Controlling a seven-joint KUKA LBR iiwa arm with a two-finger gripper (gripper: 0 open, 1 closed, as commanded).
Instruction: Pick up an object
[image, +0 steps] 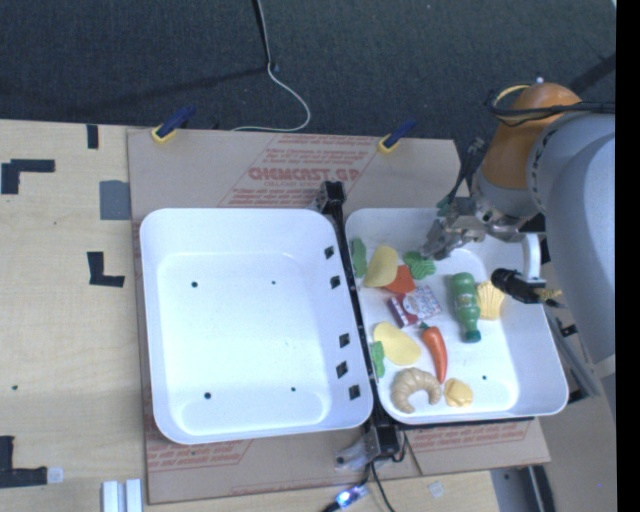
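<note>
Bench contents, listed left to right.

1. Left bin (180, 240): white, shallow, on a cardboard sheet (290, 170); it touches the right bin along a row of black clips.

2. Right bin (530, 385): white, shallow, holding all the small items.
 - Yellow piece (382, 266): near the bin's left edge, toward the far side.
 - Green leafy piece (420, 266): just beside the yellow piece, close under the gripper.
 - Red piece (401, 283): between those two, touching the yellow one.
 - Small packet (420, 303): mid-bin, red and white print.
 - Lemon-coloured piece (398, 345): left of centre, near the left edge.
 - Carrot (435, 350): orange-red, lying at a slant just right of it.
 - Croissant (415, 385): near the bin's front edge.
 - Yellow lump (458, 392): just beside the croissant, on its right.
 - Green bottle (464, 305): lying flat, right of centre.
 - Pale yellow item (490, 300): touching the bottle's right side.

3. Gripper (440, 243): over the far part of the right bin, above the green leafy piece. Whether it is spread or pressed together cannot be told; nothing is seen held.

4. Arm (575, 200): grey with an orange band, at the bin's far right corner.
</note>
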